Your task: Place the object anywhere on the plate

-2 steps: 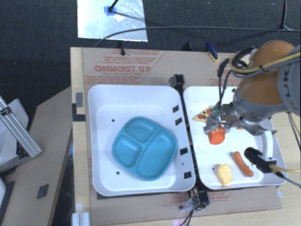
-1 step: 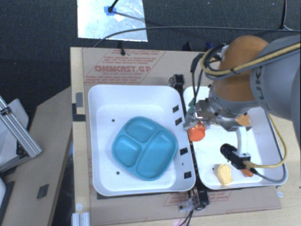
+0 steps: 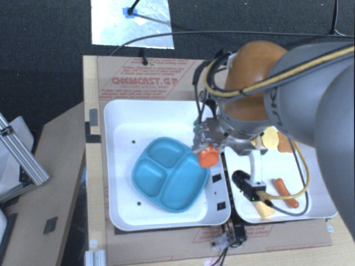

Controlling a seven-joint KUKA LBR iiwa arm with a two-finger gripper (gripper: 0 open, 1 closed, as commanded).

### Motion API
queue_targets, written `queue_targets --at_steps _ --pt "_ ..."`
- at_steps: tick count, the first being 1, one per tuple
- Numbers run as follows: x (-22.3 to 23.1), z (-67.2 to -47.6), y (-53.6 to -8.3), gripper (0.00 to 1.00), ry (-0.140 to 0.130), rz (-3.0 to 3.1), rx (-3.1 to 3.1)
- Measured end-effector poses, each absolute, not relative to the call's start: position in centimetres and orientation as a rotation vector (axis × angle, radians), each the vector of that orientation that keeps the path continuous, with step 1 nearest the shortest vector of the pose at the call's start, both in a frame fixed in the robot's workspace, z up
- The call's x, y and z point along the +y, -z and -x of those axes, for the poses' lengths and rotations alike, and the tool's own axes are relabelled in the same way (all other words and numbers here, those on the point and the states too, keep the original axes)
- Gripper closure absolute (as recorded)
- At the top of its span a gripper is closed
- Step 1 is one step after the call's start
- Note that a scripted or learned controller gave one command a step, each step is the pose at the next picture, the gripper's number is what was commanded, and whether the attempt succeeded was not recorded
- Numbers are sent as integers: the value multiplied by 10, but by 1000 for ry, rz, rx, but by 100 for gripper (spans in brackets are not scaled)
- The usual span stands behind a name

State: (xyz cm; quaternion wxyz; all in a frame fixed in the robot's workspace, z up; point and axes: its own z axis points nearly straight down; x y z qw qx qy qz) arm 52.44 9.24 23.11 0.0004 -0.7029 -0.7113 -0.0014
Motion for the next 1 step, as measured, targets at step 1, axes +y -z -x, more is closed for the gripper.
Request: queue_targets --at_steps 1 --pt "121 -533 -221 100 2 2212 -2231"
